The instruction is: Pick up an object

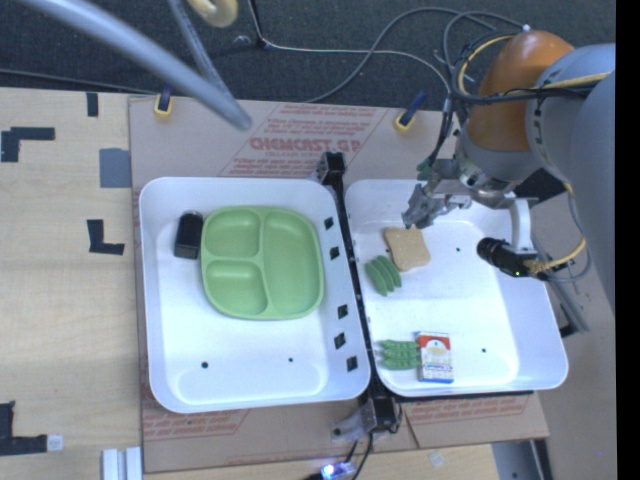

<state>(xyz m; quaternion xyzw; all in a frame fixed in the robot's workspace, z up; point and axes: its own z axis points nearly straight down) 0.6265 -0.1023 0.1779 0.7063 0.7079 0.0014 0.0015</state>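
The gripper (420, 211) hung over the back-left part of the right bin (485, 303), tilted down toward the left; whether its jaws were apart or together could not be told, and nothing showed between them. Just below its tip lay a tan slice (407, 249), the nearest thing to pick, flat on the bin floor and seemingly apart from the gripper. A green pod (383, 273) lay just beside the slice on its lower left, close to the wall between the bins. Near the front edge of the same bin a green bundle (397, 354) touched a small box (434, 357) with a red and white face.

The left bin (240, 373) held a green plate (262, 263) with three compartments, all bare, and a black block (188, 235) against the plate's left rim.

Both bins sat on a cardboard sheet (300, 133) with red print, held at its back corners by two yellow clamps (163, 103). Black clips (340, 313) ran along the seam between the bins. A blurred grey bar (120, 28) crossed the upper left of the view, above the bench (60, 298)
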